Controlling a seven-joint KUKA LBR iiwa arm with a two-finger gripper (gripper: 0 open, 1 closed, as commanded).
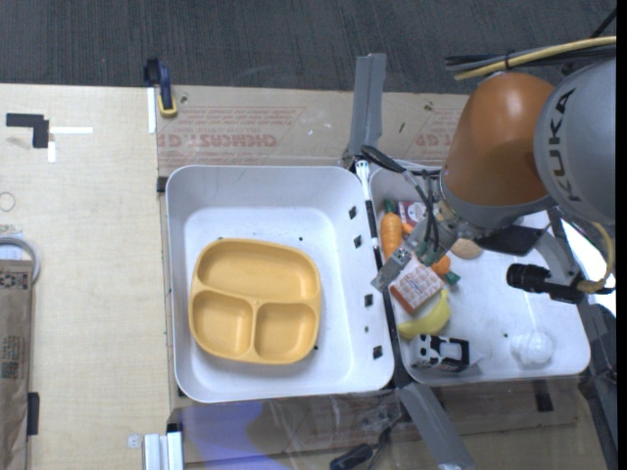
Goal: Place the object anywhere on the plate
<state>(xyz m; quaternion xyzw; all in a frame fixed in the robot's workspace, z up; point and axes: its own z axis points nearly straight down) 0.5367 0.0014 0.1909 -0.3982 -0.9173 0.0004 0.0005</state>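
A yellow plate (257, 300) with three compartments lies in the left bin (186, 262); nothing is on it. My gripper (427, 243) hangs low over the left part of the right bin (490, 311), under the orange wrist band. Just below it is a red-and-white packet (415, 284), which lies tilted over a yellow banana (431, 317). Whether the packet is touched or held is not visible. An orange carrot (391, 231) lies beside the gripper on its left.
The right bin also holds a black-and-white toy (439, 352) at the front, a white lump (534, 349) at the front right, and a tan piece (468, 250) beneath the arm. A grey divider wall (372, 262) separates the bins.
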